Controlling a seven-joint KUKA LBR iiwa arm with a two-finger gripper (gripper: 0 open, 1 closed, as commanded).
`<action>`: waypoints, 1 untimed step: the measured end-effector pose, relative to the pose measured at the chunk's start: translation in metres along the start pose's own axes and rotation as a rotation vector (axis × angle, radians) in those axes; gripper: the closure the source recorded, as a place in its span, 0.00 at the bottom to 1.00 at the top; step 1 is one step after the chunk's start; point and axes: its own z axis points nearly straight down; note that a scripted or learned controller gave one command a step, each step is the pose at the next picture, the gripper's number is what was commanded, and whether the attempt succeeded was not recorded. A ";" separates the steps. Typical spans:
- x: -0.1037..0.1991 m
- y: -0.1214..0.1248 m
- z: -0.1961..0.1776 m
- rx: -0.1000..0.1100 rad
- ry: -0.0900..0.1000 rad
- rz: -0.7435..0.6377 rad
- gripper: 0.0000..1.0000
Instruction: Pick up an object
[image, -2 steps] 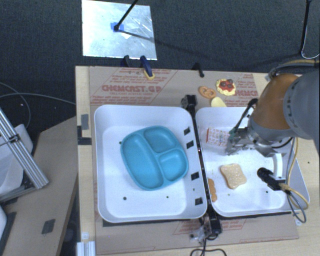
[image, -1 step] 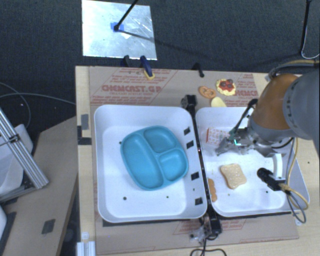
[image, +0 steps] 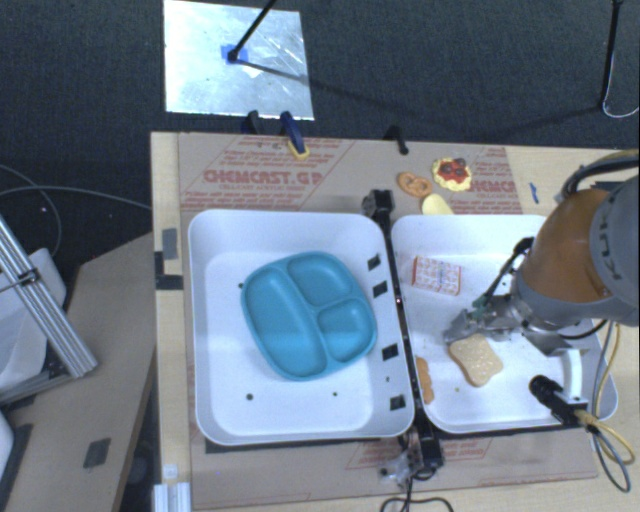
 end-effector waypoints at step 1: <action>-0.001 0.003 -0.012 -0.004 -0.004 0.000 1.00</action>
